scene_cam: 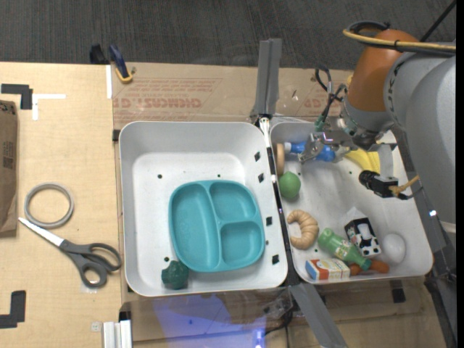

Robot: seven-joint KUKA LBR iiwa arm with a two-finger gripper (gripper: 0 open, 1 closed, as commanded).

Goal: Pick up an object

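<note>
My gripper (317, 148) hangs low over the back of the right bin (341, 194), under the orange-banded wrist. A blue object (296, 148) lies right beside it on the left, and a yellow banana-like piece (362, 158) on its right. Whether the gripper touches either I cannot tell. In the same bin lie a green ball (290, 185), a tan ring-shaped pastry (303, 228), a green bottle (338, 243), a black-and-white item (362, 236), a white ball (394, 246) and a red-and-white box (327, 269).
The left bin (145, 194) holds a teal divided plate (216, 225) and a dark green lump (174, 275) at its front. Scissors (76, 251) and a tape ring (48, 204) lie on the bench to the left. A thin wooden stick (280, 158) lies along the right bin's left wall.
</note>
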